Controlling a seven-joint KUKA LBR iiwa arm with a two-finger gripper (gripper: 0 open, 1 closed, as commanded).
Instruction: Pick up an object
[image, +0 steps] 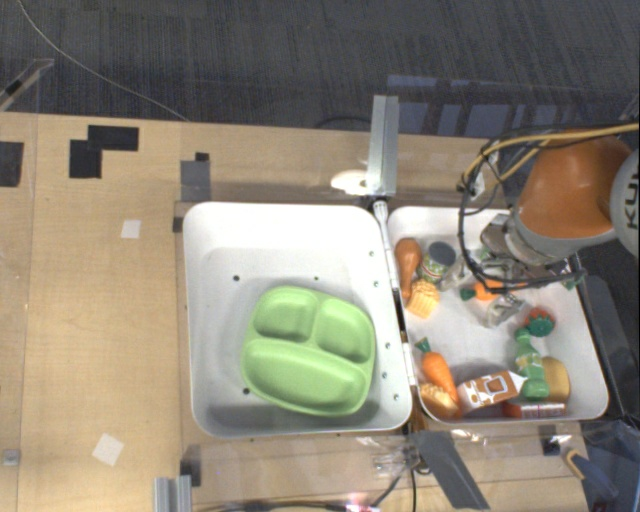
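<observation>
The arm (cut off at the right edge) hides its pincer fingers' stance.

Glossy green plastic plate, matt wooden bench

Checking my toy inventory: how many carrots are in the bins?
2, both in the right bin. One carrot lies near its left wall toward the front; a smaller one lies just beneath the gripper. The arm may hide others.

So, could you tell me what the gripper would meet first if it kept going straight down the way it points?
Probably the bare floor of the right bin, between the small orange piece and the red-and-green toy; the gripper hangs there, though depth is unclear.
</observation>
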